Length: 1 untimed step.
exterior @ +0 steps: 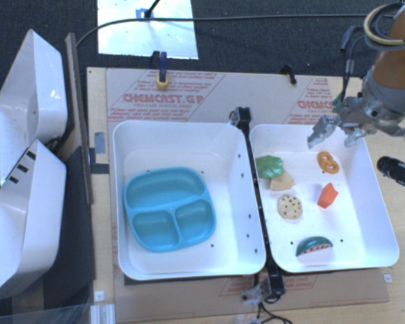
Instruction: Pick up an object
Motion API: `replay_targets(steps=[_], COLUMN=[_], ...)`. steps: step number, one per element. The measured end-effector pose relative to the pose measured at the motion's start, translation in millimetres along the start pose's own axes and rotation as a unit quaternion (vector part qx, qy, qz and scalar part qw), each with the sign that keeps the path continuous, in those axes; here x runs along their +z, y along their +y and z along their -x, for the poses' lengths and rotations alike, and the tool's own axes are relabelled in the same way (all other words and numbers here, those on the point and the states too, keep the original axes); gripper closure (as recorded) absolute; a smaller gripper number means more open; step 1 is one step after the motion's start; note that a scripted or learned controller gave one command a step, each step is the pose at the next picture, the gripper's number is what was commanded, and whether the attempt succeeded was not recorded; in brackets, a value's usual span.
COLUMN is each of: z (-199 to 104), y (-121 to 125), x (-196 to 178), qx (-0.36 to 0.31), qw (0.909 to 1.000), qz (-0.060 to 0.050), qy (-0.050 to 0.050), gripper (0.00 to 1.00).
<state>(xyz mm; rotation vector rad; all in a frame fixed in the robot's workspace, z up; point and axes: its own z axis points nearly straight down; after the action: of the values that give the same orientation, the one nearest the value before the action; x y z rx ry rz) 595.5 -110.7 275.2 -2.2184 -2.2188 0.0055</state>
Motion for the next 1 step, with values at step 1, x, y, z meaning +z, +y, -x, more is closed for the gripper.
replay_targets(steps=[1], z=[-0.1], y=[0.6], x=[-2.2], qx=[0.0], qw=[1.0], qz=[0.002], qy=[0.0], gripper=[0.0])
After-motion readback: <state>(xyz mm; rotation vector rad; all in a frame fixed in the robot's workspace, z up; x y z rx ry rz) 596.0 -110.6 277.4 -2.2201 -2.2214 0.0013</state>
